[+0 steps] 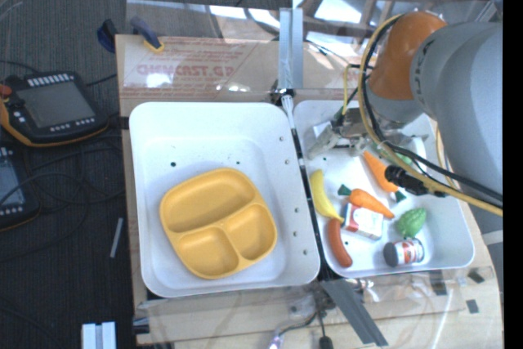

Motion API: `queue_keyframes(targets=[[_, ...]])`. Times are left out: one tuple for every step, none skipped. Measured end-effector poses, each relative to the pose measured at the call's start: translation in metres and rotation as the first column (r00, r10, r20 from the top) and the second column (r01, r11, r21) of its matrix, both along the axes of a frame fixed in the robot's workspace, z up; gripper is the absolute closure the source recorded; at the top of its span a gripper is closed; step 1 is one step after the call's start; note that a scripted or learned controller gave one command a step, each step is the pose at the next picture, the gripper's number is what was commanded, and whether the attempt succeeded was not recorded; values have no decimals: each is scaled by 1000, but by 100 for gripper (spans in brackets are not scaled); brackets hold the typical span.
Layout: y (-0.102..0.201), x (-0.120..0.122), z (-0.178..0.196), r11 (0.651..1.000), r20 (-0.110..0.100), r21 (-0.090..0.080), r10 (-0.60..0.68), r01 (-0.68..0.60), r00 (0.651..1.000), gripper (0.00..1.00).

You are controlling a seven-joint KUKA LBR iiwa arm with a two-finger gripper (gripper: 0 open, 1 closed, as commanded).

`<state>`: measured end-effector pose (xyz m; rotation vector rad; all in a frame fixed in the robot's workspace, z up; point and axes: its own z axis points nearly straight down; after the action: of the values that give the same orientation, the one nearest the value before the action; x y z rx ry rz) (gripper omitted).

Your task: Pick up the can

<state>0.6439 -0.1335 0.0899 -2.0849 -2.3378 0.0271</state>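
The grey two-finger gripper (331, 139) is hovering with fingers spread and gripping nothing, while the small dark-lidded red-labelled can (404, 251) is lying untouched well below-right of it, pickup outstanding.

Two white bins sit side by side on a bench; the left bin (151, 176) holds a yellow divided plate (216, 221); the right bin (453, 245) holds a can (404, 251) lying on its side at the near edge, a green vegetable (411, 221) just behind it, a sausage (340, 243) to its left; the hand (327, 139) hangs over the bin's far left corner.
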Motion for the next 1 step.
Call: queue_keyframes(targets=[[19, -103, 3, 1000, 33, 0, -4, 4, 999, 0]])
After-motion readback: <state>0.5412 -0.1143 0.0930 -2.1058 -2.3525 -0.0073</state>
